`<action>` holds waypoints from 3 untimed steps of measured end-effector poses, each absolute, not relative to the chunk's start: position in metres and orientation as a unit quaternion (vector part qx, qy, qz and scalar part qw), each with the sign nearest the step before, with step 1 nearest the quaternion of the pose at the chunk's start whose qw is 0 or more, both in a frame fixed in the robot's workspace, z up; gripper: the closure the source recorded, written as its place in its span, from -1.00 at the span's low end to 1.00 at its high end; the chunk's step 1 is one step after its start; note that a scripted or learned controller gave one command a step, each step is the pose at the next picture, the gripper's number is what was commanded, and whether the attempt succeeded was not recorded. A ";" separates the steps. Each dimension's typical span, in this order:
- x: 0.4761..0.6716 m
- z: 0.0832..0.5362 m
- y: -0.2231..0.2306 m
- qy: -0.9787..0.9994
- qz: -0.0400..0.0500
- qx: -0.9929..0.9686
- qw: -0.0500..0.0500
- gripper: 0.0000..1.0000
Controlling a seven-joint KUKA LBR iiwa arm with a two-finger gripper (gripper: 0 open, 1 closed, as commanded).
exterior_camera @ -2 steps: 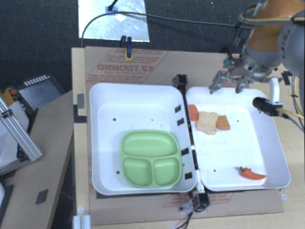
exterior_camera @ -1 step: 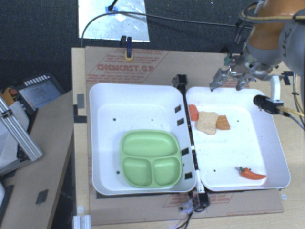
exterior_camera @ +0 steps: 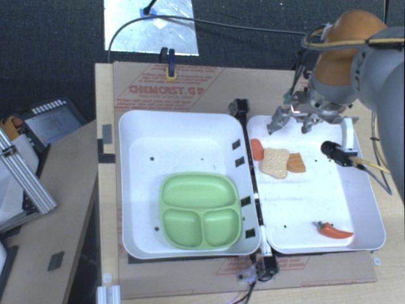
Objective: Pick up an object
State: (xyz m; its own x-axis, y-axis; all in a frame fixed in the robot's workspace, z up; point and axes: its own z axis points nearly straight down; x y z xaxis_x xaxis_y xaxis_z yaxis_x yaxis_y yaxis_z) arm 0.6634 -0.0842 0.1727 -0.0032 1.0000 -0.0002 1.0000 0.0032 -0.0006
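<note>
My gripper hangs over the far end of the right bin, its two fingers spread apart with nothing between them. Just below and left of it lie a red piece, a pale tan cracker-like piece and a small orange piece, close together in the bin's upper left. An orange carrot-like item rests near the bin's near right corner.
The left bin holds a green divided plate in its near half. A black divider strip runs between the two bins. A metal sheet lies beyond the bench.
</note>
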 end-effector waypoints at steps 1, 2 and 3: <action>0.662 0.132 -0.084 -0.708 0.000 -0.706 -0.001 -1.00; 0.664 0.087 -0.087 -0.708 -0.001 -0.707 -0.005 -1.00; 0.664 0.097 -0.084 -0.708 -0.002 -0.706 -0.003 1.00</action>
